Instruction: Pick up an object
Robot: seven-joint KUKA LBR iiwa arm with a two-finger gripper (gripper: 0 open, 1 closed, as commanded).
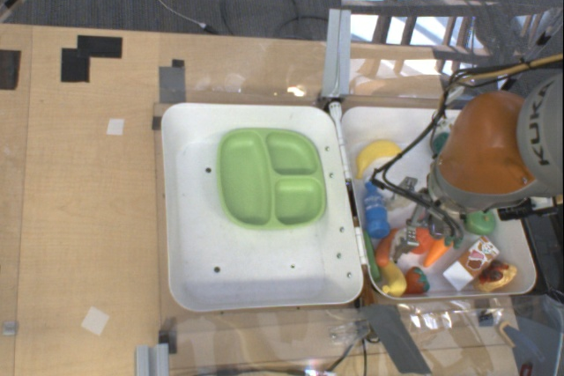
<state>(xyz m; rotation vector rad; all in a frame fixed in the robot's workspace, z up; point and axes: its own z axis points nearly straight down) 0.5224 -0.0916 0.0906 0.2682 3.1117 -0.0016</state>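
"KU" on grey arm [539, 132], gripper [421, 235] over toys, carton [470, 263] print unreadable

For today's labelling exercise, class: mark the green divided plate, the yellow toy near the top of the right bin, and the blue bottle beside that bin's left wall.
green divided plate [269, 178]: camera view, on the ridge between its compartments.
yellow toy [377, 156]: camera view, on its rounded top.
blue bottle [375, 216]: camera view, on its body.

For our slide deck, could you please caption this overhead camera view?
Arm's gripper lowered among toys in the right bin; green divided plate in the left bin.
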